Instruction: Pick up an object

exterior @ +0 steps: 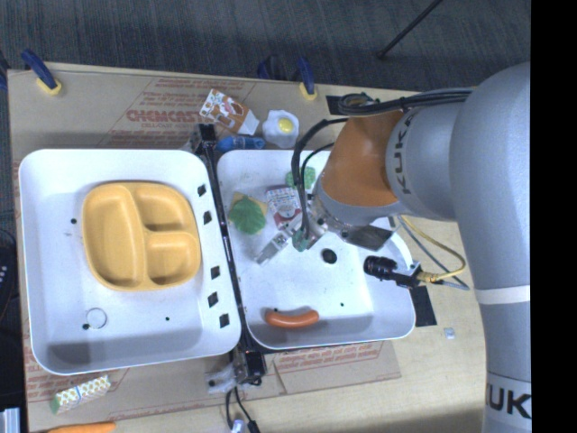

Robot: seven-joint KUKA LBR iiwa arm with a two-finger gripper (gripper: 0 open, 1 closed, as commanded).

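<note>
Two shallow white bins sit side by side on the counter (433,359). Inside the left bin (45,242) lies a yellow divided tray (140,233), with a small clear ring (96,317) near the bin's lower left part. Several things lie in the right bin (361,318): a green round object (246,214) near its upper left, a white packet with red print (284,204) just beside that, a grey flat piece (269,252) tilted below the packet, and an orange-red sausage-shaped object (290,317) near the bin's lower wall, well apart from the rest. One grey arm with an orange band (361,165) reaches into the right bin from the right, and its gripper (302,237) is low among the packet and the grey piece. Its tip is dark and crowded against those objects, so I cannot tell how the fingers stand or whether anything is between them. Beyond the bins, a small printed carton (221,108) and a yellow-and-white round object (282,126) rest on the counter.
</note>
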